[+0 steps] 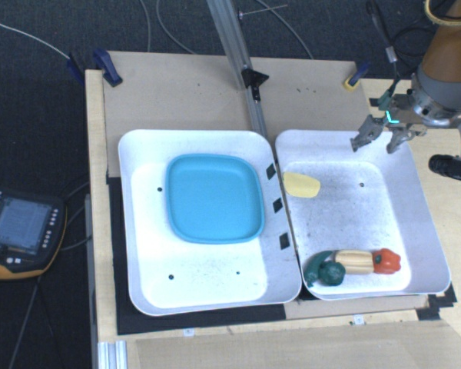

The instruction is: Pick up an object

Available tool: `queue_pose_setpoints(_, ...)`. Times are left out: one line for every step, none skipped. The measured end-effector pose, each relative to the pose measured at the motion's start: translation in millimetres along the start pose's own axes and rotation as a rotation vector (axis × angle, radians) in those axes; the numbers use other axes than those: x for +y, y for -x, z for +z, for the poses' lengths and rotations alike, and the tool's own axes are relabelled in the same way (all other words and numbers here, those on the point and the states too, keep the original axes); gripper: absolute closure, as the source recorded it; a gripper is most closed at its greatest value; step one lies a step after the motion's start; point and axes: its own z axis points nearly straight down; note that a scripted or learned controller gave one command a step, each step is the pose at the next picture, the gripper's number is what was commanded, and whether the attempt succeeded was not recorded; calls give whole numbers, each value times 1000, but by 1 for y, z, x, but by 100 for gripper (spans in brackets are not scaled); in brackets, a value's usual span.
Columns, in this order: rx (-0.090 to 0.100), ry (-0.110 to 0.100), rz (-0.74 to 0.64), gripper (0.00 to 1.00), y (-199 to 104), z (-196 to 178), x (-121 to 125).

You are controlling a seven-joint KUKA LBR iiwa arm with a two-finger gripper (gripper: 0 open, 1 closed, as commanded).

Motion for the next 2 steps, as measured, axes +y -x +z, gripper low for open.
queue_pose_setpoints(0,0,0,0,0,0,0)
queue_pose_setpoints(1,-6,0,0,-1,60,6)
